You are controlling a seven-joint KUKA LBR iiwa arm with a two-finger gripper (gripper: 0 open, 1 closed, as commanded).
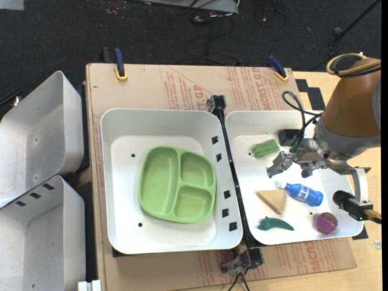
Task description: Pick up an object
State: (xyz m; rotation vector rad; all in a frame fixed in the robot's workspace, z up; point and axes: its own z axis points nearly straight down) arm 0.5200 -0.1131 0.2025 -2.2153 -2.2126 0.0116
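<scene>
The left bin [115, 180] holds a green divided plate [177, 185]. The right bin [242, 126] holds a green toy [265, 148], blue bottle [304, 193], tan wedge [273, 200], dark green pepper [276, 225] and purple ball [327, 222]. The pincer [280, 164] hangs with fingers apart, holding nothing, just above the bottle.

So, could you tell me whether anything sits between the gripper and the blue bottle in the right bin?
Nothing visible does. The gripper hangs just left of and above the blue bottle, with bare right bin floor between them. The tan wedge lies lower left, off that line.

Bright, even overhead light, soft shadows, sharp focus, mild glare on white bins [115, 180].
</scene>
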